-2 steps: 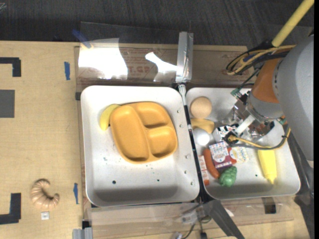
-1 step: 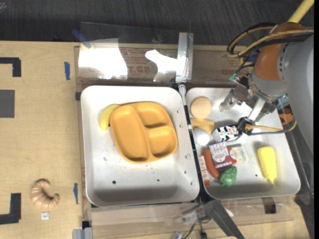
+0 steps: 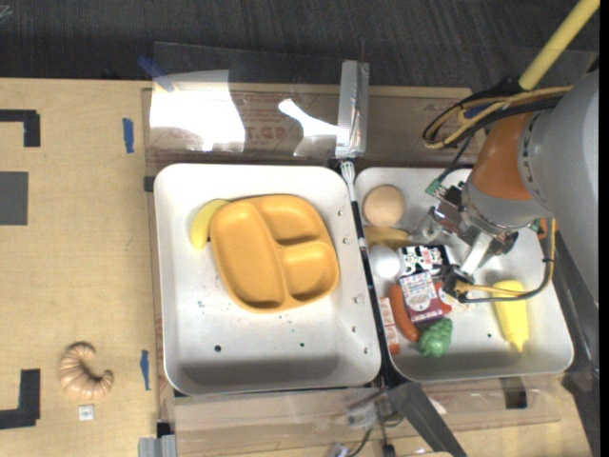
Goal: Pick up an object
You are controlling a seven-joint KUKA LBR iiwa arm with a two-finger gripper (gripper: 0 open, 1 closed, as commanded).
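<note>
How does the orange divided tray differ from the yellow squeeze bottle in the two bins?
The orange tray lies in the left bin; the yellow bottle lies in the right bin. The tray is much larger, wide and flat with compartments; the bottle is slim and elongated. The tray covers part of a yellow piece; the bottle lies unobstructed. Both rest on white bin floors.

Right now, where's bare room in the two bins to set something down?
The left bin has bare floor along its near edge, below the orange tray. The right bin is crowded: egg, carton, green piece and yellow bottle, with the gripper among them.
</note>
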